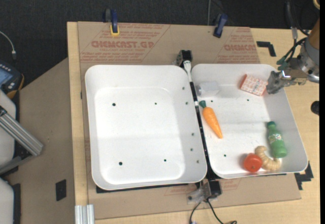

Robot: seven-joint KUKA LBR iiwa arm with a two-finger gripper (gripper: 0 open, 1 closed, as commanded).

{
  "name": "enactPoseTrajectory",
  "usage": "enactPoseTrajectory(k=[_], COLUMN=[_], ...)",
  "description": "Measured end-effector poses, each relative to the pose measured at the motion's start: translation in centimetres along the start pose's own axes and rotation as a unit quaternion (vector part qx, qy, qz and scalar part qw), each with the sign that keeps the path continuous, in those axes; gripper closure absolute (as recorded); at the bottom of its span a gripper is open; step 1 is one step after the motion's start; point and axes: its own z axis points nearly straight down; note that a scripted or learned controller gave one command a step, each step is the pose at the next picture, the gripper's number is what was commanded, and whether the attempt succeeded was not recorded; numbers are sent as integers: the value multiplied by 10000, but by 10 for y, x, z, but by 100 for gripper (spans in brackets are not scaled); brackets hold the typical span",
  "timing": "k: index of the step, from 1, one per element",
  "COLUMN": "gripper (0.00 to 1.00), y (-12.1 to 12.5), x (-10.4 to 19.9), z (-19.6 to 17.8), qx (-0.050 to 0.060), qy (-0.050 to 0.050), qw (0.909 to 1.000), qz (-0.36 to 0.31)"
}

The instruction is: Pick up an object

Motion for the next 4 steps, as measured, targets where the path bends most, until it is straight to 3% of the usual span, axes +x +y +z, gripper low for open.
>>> enactPoseTrajectory(k=[2, 3, 4], gripper=[100, 0, 0], y=[2, 2, -33], x=[-1, -1, -18], z=[-21, -20, 100], qx=[-32, -25, 154], qy=[-18, -18, 63], qw=[10000, 10000, 9999], qz=[-7, -7, 39])
